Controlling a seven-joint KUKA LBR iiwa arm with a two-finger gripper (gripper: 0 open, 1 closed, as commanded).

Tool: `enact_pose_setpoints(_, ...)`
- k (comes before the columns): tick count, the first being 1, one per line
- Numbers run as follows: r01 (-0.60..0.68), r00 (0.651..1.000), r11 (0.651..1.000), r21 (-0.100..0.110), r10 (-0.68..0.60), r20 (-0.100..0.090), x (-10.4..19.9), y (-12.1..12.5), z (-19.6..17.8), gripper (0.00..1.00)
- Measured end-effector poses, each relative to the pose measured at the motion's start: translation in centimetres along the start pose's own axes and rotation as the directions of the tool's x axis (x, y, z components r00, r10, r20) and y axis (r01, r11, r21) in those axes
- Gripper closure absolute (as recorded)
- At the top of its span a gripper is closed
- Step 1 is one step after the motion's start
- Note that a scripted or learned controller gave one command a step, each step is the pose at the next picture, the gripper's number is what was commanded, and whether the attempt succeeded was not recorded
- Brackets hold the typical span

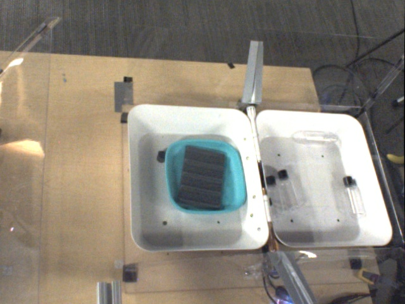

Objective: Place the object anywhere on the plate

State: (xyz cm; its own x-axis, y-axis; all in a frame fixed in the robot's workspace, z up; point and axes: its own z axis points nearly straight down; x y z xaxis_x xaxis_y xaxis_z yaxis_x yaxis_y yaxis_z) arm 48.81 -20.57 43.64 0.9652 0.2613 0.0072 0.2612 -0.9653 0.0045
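Nearest us, at the lower edge, a grey metal strut with a tangle of wires [286,288] is cut off by the frame, and we cannot make out what it belongs to. It sits on the pale wooden bench [63,201], which lies broad and bare to the left of the bins.

Next comes the left shallow white plastic bin [142,227], touching the right shallow white plastic bin [373,227] along one shared rim. In the left bin, the teal rounded-square plate [237,189] sits about mid-floor, with bare white floor on all sides, widest towards us. The dark grey ribbed rectangular block [202,176] lies flat on the plate, inside its rim, with teal showing all round it. A small black piece [161,156] sits at the plate's left edge; we cannot tell what it is.

In the right bin, a clear black-capped tube [283,185] lies near the shared rim and a second clear black-capped tube [354,196] near the right wall, well apart. Both are hard to trace against the white. A fainter clear shape [314,136] lies towards the far wall.

Beyond the bins, a grey metal bar [255,71] runs back from the joint, and grey carpet [158,11] follows.
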Motion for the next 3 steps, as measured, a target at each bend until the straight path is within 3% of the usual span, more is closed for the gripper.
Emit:
enact_pose_setpoints(1,-0.055,0.998,0.998,-0.001,0.055,0.000,6.7,1.7,0.2,0.00)
enact_pose_setpoints(2,-0.053,0.999,0.999,0.000,0.053,0.000,16.4,4.2,0.3,0.00)
enact_pose_setpoints(3,-0.057,0.998,0.998,0.001,0.057,0.001,15.8,4.1,0.2,0.00)
